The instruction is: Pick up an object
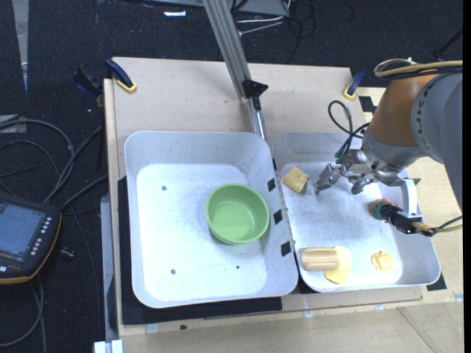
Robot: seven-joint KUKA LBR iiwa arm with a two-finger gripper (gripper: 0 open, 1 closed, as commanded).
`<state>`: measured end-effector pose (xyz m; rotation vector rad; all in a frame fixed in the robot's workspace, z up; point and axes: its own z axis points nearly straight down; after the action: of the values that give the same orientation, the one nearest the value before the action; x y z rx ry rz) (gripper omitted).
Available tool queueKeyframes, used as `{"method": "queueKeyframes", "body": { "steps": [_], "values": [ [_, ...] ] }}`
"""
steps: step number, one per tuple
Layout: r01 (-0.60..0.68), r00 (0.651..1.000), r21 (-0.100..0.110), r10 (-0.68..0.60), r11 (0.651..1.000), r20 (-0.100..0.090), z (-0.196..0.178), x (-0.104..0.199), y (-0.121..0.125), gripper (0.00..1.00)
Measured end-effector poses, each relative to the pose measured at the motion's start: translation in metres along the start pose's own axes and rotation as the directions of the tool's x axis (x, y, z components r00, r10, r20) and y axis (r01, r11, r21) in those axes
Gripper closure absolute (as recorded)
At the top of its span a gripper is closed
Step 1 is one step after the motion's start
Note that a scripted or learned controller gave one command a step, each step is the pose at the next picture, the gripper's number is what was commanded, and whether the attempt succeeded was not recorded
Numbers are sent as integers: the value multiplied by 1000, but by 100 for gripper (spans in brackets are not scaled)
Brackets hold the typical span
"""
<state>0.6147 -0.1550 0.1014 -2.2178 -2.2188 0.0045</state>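
The grey arm [423,120], with its orange band showing at the upper right of the frame, is reaching in from the right edge and bending down over the right bin [353,230]. Its gripper [340,181] is hanging above the upper part of that bin with its fingers spread apart and nothing between them; the left fingertip [321,187] is pointing toward a tan block [296,179], which is lying just beside it near the bin's upper left wall, apart from the fingers. Along the bin's lower edge a tan roll-shaped piece [319,259] is lying on its side, touching a flat yellow piece [338,272] just below and right of it, and a small yellow object [381,260] is sitting near the lower right corner. A small dark part with a green and red end [383,210] is hanging off the wrist over the bin's right side, with cables trailing from it. In the left bin [169,197] a green bowl [237,213] is standing upright near the middle right, close to the shared wall. A metal pole [228,39] is slanting down from the top of the frame to the bench between the bins. A handheld pendant [22,237] is lying on the dark floor at the far left. No writing is readable.
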Motion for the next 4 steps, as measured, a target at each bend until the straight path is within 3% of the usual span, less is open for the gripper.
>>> {"method": "queueKeyframes", "body": {
  "steps": [1, 4],
  "values": [
    [0, 1000, -6, 0, 1000, 1, -13, -1, 2, 100],
    [0, 1000, -8, 0, 1000, 2, -136, 2, 2, 100]
  ]
}}
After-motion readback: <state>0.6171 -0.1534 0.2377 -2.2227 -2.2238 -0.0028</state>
